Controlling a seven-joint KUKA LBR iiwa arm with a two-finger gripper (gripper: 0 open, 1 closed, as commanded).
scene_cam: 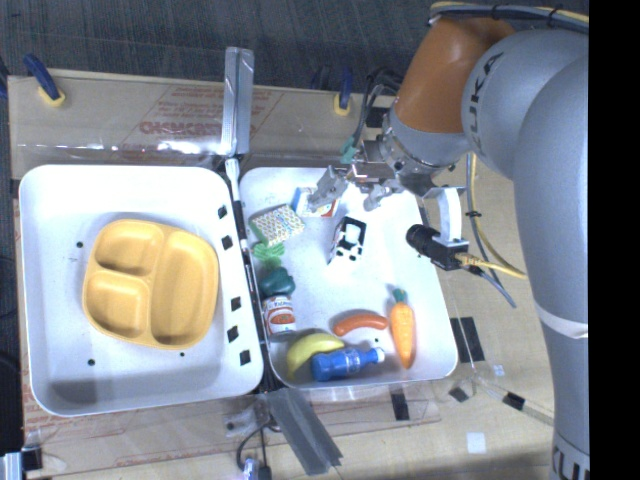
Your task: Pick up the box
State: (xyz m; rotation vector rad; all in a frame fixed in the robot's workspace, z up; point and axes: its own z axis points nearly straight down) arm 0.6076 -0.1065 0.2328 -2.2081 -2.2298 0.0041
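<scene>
Pincer (347,189) hovering over right bin (430,363), fingers spread, pinching nothing. Box (277,225) lying to its left, slightly nearer camera, by bin's left wall. Approach step underway, by my reading. Next: shifting left over box, descending, closing.

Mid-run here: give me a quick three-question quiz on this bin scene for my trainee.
1. True or false: the yellow divided plate lies in the left bin.
2. Which lies beside the carrot: A) sausage B) patterned box C) banana?
3. Fill in: the gripper hovers over the ___ bin.

Key: 1 true; 2 A; 3 right.
</scene>
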